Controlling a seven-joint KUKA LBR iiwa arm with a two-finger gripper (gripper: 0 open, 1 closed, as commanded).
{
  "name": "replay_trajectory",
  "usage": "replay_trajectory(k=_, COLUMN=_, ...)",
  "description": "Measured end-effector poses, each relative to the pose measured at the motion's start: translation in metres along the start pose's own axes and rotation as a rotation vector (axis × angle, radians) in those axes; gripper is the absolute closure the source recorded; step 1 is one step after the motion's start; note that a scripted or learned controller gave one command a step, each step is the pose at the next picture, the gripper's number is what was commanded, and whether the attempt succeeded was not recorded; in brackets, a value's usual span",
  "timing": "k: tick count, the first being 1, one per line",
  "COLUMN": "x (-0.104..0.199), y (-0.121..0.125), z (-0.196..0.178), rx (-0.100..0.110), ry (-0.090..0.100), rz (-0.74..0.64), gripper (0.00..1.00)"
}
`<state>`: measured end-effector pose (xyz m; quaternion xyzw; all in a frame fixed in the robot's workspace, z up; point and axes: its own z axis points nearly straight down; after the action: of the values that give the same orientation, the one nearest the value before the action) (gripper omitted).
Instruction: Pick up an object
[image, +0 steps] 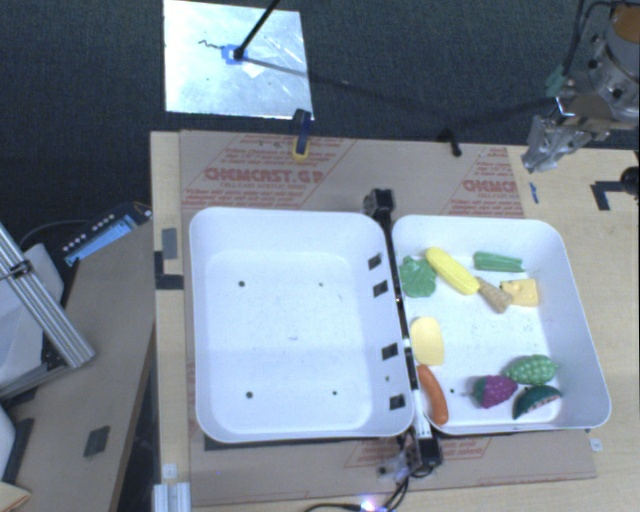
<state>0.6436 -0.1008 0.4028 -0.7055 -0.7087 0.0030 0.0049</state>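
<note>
Under both white bins, brown board printed "CHEMCAST GP"

Both bins, left and right, look like smooth white plastic with a soft sheen. The toy food is plastic too: the corn and carrot come off glossy, the grapes bumpy. The board under the bins is matt brown cardboard with red print. The bench looks like pale matt wood. The sheet up top is shiny, foil-like metal.
</note>
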Motion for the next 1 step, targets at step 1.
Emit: replay_trajectory(k=1, x=-0.1078, y=0.0241, z=-0.0384, rx=-0.019, ry=-0.009, rz=0.010, gripper=1.00)
